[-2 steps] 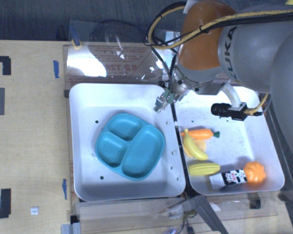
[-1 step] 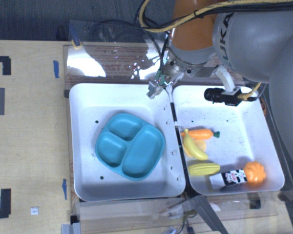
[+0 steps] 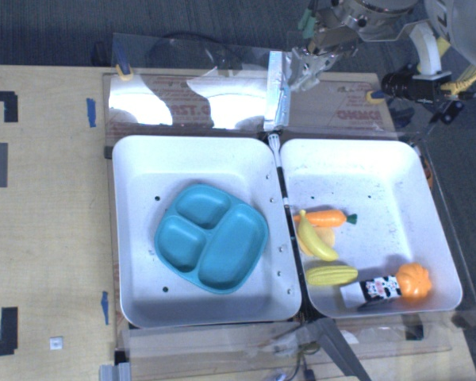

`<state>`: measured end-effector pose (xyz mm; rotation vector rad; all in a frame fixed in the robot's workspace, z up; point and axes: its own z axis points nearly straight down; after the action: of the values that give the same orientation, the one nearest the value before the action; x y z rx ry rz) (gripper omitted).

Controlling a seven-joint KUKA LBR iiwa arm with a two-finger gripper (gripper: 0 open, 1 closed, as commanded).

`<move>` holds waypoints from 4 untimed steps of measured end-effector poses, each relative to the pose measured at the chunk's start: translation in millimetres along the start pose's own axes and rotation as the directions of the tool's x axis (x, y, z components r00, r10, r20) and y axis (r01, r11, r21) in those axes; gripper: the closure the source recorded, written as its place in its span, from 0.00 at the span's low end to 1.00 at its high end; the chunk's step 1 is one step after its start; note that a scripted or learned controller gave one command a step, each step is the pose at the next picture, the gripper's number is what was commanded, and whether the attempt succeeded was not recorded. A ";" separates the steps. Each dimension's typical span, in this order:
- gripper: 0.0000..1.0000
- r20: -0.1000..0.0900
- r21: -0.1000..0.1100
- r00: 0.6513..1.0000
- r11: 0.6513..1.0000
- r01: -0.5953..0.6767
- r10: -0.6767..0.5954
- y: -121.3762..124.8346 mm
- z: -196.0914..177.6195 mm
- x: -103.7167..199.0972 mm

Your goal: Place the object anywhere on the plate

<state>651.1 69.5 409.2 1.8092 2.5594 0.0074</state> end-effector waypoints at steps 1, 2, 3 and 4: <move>1.00 0.001 0.014 0.944 0.944 -0.330 0.330 20.8 66.5 15.5; 1.00 0.003 0.015 0.894 0.893 -0.449 0.449 -4.8 139.7 -54.3; 1.00 -0.001 0.014 0.940 0.940 -0.342 0.342 18.2 178.4 12.4; 1.00 -0.001 0.017 0.967 0.967 -0.256 0.256 -2.7 255.8 63.4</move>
<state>629.6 128.2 153.1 2.1329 2.3147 -0.0099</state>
